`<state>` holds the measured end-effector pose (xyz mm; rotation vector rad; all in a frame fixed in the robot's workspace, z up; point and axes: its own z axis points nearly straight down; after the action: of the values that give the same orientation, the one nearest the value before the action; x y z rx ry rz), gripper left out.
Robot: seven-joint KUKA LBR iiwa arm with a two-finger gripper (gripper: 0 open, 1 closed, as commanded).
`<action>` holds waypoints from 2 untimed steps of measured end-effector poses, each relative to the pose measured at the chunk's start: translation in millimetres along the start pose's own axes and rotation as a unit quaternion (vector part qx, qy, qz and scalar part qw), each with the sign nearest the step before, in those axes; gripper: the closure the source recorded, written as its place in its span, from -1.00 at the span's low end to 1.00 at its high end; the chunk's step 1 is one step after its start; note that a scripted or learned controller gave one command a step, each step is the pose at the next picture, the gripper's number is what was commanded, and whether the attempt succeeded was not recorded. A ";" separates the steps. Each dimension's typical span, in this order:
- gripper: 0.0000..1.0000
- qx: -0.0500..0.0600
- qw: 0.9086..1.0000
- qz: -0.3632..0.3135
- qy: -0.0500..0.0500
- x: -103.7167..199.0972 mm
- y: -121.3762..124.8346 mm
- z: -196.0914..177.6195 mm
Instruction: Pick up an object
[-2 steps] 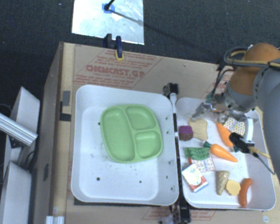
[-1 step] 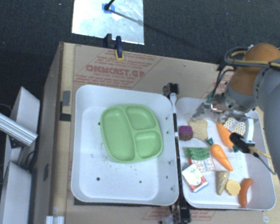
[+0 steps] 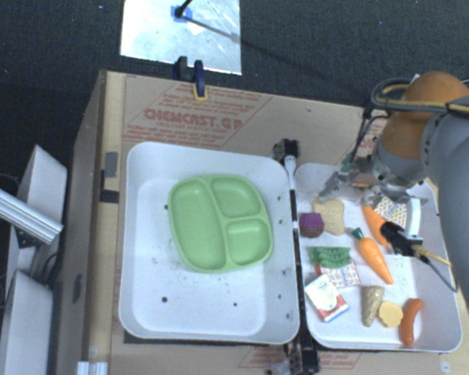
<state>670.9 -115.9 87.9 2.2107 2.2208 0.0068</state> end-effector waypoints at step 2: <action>-1.00 0.000 1.000 0.001 0.000 -43.1 -0.3 -0.1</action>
<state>670.8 -159.0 88.1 2.2134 2.2192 0.0063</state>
